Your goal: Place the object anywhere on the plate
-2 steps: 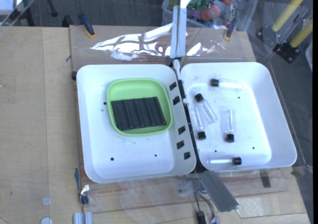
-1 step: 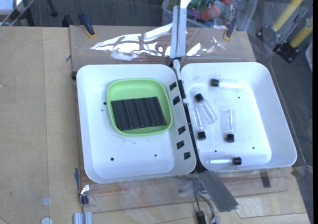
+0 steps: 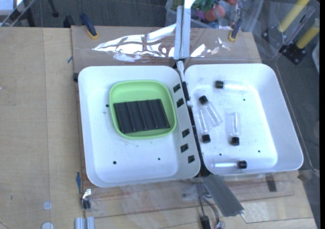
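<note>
Honestly can't tell my end effector state from here. Targets: clear vials with black caps, right bin (image 3: 284,121), five by my count, e.g. one vial (image 3: 234,127). Green plate (image 3: 118,95) sits in left bin (image 3: 94,136), one dark ridged slab (image 3: 141,116) on it. Risks: vials round, see-through, slippery, so likely misgrab or roll; centre pair nearly touching, might snag both.

You see a lime-green square plastic plate (image 3: 142,91) bearing a dark ribbed slab (image 3: 140,116), in the left white bin (image 3: 96,136); clear vials have black caps (image 3: 219,85).
</note>
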Controlling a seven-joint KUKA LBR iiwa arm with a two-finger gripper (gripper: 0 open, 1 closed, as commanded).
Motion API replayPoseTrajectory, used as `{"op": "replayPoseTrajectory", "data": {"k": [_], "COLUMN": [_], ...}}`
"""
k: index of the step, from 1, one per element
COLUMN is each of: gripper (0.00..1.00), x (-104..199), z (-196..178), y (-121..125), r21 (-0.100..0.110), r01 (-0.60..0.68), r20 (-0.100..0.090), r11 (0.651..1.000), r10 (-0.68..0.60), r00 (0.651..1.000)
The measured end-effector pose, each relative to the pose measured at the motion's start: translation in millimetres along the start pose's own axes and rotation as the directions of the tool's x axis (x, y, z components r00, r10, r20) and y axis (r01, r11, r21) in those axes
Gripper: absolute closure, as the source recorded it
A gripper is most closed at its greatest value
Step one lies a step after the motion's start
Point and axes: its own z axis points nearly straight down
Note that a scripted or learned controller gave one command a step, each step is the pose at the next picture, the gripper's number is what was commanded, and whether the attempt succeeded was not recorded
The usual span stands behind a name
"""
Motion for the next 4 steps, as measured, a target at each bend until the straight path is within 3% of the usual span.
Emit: {"op": "replayPoseTrajectory", "data": {"k": [1, 2, 3, 4], "gripper": [0.0, 0.0, 0.0, 0.0], "x": [-2.3, -2.9, 0.8, -3.0], "z": [110.1, -1.1, 114.8, 20.0], "y": [-3.5, -0.8, -2.7, -0.9], "r21": [0.004, 0.001, 0.004, 0.001], "r01": [0.048, -0.051, -0.01, -0.051], "r20": [0.003, -0.001, 0.004, 0.0], "r11": [0.999, 0.999, 1.0, 0.999], "r10": [-0.048, 0.051, 0.01, 0.051], "r00": [0.999, 0.999, 1.0, 0.999]}}
